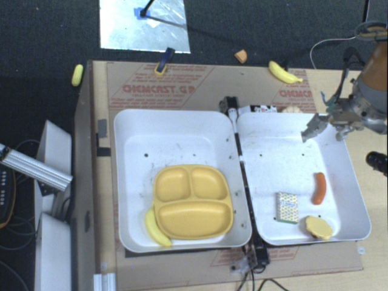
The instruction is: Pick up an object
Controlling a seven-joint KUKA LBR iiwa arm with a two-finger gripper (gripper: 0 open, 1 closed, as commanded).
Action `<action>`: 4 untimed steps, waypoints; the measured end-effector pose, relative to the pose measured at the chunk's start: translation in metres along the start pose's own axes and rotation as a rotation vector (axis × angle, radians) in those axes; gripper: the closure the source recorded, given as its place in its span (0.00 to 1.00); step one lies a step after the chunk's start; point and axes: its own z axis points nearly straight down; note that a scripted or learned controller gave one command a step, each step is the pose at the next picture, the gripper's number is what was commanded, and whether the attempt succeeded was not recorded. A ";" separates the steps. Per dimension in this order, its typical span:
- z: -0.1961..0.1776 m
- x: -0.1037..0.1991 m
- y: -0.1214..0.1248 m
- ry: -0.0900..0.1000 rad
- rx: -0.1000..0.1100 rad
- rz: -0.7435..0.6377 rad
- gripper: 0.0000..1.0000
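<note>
Claw (327, 126) hangs spread and bare over the right bin (357, 214). That sausage (318, 188) looks light and slick; I'd pinch its middle.

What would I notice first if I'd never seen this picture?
Probably the big yellow divided plate in the left bin, with a yellow banana tucked at its near-left edge. Next, the orange sausage in the right bin, and the gripper hanging over that bin's far right corner.

Bright even light, soft shadows, slight blur
</note>
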 end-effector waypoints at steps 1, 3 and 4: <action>0.058 -0.057 0.000 -0.001 0.002 0.003 0.00; 0.122 -0.062 -0.008 0.000 0.000 0.002 0.00; 0.182 -0.062 -0.028 0.000 0.001 0.002 0.00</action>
